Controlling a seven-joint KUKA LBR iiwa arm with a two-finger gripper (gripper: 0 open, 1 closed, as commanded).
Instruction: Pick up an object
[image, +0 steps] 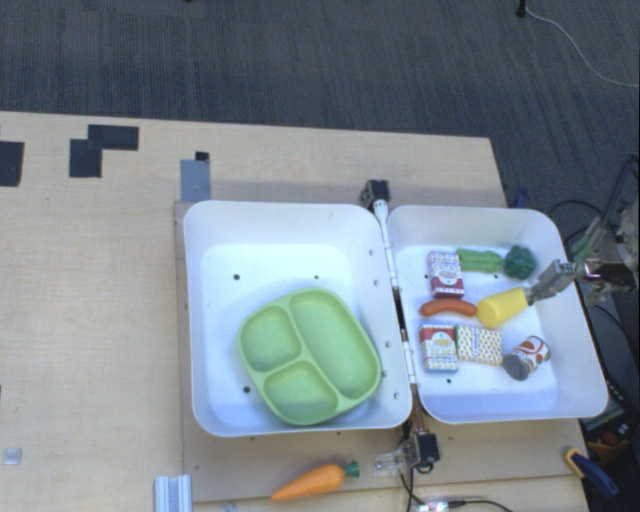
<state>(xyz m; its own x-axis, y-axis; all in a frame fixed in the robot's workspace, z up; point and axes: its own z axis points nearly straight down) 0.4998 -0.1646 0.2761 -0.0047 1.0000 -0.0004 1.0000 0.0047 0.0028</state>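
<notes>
The right bin (570, 395) holds several small toy items. A yellow corn-like piece (502, 306) lies at its middle, with an orange sausage (449, 309) to its left. A green vegetable (496, 261) lies at the back beside a red-and-white carton (445, 273). Toward the front are a red carton (439, 348), a patterned box (479, 345) and a small tipped can (525, 358). My gripper (546, 284) reaches in from the right edge, its tip right at the yellow piece's right end. Whether it touches that piece is unclear.
The left bin (215, 300) holds a green divided plate (309, 355). An orange toy carrot (312, 482) lies on the bench in front of the bins. Cables and a clamp sit by the front seam (415, 455). Arm hardware stands at the right edge (615, 265).
</notes>
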